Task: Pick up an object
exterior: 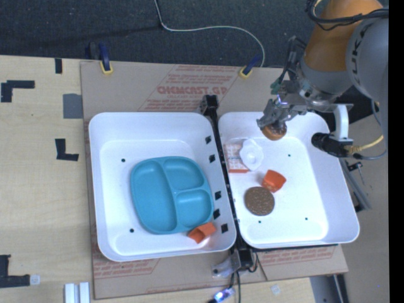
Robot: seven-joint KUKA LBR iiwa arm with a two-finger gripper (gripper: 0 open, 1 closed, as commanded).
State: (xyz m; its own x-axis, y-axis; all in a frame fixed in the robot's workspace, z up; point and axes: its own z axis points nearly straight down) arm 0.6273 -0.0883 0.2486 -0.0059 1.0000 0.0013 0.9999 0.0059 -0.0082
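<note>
My gripper (274, 124) hangs over the back of the right bin (328, 201), shut on a small round brown-orange object (274, 132) that sits between its fingertips. Below it in the same bin lie a white, partly clear packet (247, 154), an orange block (274, 180) and a flat brown disc (259, 201). In the left bin (107, 169) a blue divided plate (170, 193) lies flat, with a small orange piece (202, 233) at its front right corner.
The two bins meet at a black-clipped divider (218, 169). Both stand on a cardboard sheet (183, 87) clamped at the back. A white cable (208, 27) loops behind the bins. The arm's black side fitting (328, 142) overhangs the right bin's right rim.
</note>
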